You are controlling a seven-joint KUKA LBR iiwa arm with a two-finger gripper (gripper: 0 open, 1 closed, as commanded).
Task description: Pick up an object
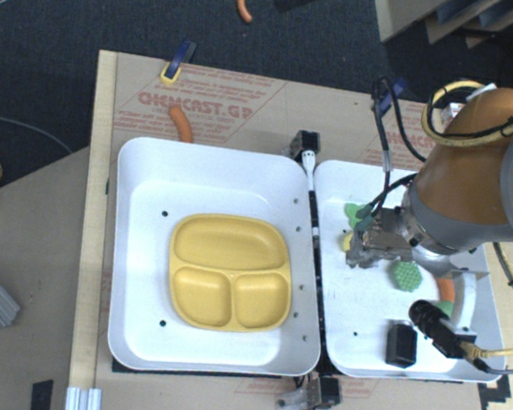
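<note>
A green textured ball lies in the right bin, near its right side, with a small orange piece just beside it and a black block nearer the front edge. A green object sits further back, partly covered by the gripper. The gripper hangs low over the bin's back-left area, close to that green object; whether it is open, closed or gripping anything cannot be told from here. To do the pick well, the tool should probably be centred over one item and kept away from the bin wall and neighbouring pieces. The arm reaches in from the right, its orange band over the bin, wrist pointing down. The left bin holds a yellow divided tray.
</note>
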